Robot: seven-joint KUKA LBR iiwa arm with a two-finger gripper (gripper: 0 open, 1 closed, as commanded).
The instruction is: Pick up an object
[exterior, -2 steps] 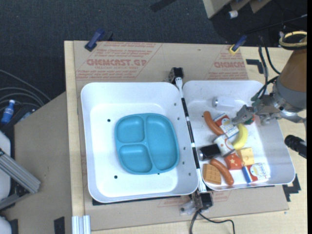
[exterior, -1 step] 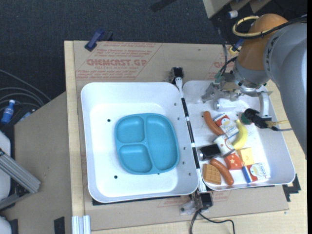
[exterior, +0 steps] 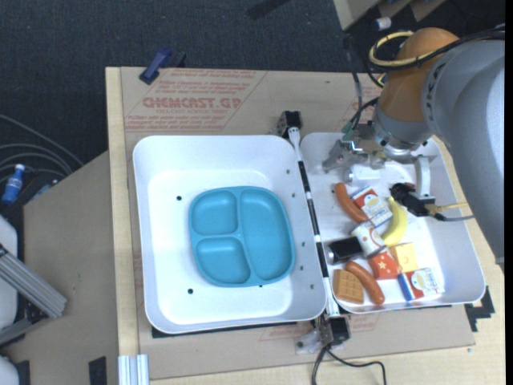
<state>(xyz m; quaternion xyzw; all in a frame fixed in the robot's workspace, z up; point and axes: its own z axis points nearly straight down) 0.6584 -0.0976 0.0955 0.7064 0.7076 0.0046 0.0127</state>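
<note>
The right bin [exterior: 469,275] holds a heap of toy food. In it lie an orange sausage [exterior: 349,202], a red and white carton [exterior: 369,203], a yellow banana [exterior: 397,221], a black block [exterior: 345,249], a second sausage [exterior: 365,282] and a waffle [exterior: 346,285]. My gripper [exterior: 377,167] hangs over the far end of this bin, just beyond the first sausage and the carton. Its fingers [exterior: 335,159] stand spread apart, open, with nothing between them.
The left bin [exterior: 160,279] bears a blue divided plate [exterior: 240,236]. More pieces sit in the right bin: a red block [exterior: 383,264], a yellow block [exterior: 406,255] and a white carton [exterior: 426,281]. The arm's grey bulk [exterior: 473,119] overhangs that bin's far right.
</note>
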